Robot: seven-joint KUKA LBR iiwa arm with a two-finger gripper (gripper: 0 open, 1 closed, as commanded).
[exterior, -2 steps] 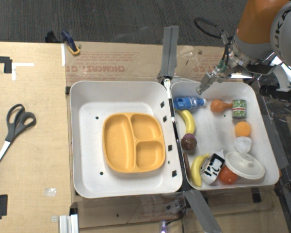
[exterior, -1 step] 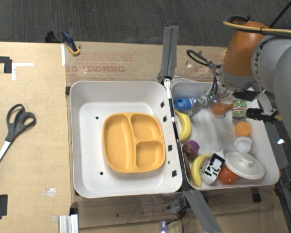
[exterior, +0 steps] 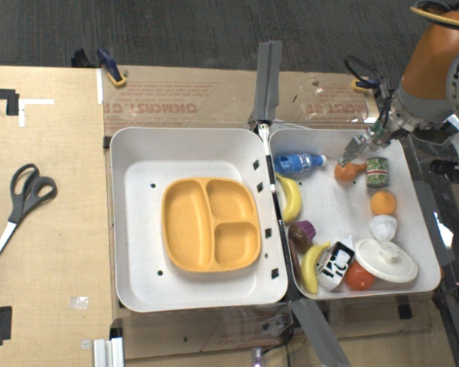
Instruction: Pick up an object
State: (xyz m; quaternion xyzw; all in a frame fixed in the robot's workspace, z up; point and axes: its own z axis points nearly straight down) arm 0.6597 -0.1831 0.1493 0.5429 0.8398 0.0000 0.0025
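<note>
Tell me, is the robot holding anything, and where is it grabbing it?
It cannot be told. The gripper is down in the right bin, right at the top of an orange ball, but a grip on it isn't clear.

Wooden bench carries two white bins, scissors, cardboard sheet.

Arm cut off at right edge; tomato half hidden under white lid; gripper fingers blurred.

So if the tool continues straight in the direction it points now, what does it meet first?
Most likely the small orange object directly under the tool; the tip looks almost on it, though depth is unclear from above.
</note>
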